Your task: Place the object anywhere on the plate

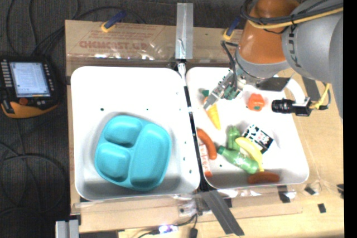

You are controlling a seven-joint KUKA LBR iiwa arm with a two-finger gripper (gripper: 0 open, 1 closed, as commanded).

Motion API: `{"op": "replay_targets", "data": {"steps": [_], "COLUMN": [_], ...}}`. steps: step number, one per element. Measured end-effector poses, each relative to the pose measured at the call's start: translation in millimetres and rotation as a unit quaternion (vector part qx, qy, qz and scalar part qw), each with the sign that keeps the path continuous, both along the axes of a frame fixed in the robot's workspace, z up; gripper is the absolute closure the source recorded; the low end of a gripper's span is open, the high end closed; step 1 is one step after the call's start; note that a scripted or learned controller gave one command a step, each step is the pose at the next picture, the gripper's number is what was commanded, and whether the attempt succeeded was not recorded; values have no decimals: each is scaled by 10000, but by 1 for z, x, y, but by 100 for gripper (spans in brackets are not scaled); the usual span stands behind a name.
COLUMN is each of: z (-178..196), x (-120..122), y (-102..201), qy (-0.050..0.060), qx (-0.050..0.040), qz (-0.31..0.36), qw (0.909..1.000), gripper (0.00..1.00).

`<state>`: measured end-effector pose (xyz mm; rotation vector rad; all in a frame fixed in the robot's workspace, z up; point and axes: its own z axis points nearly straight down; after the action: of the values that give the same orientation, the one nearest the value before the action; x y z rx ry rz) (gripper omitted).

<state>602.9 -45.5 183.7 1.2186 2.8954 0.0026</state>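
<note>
In right bin (290, 120), pincer (213, 98) above carrot (213, 116); plate (133, 151) left.

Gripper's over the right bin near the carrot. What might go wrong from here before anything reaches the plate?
1. The gripper is right above the carrot, close to the divider between bins; a grasp there may slip or hit that wall.
2. The green bottle, banana and sausage lie crowded together, so a grasp there may catch two.
3. The blue plate sits in the left bin, so the carry must clear the divider.
</note>
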Motion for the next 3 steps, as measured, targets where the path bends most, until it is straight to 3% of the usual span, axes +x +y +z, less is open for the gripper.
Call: {"op": "replay_targets", "data": {"steps": [1, 2, 3], "z": [0, -1, -1], "x": [2, -107, -107], "y": [96, 143, 143], "qy": [3, 21, 20], "qx": [-8, -5, -5], "qz": [257, 672, 670], "qw": [9997, 9977, 9977], "gripper": [100, 100, 0]}}
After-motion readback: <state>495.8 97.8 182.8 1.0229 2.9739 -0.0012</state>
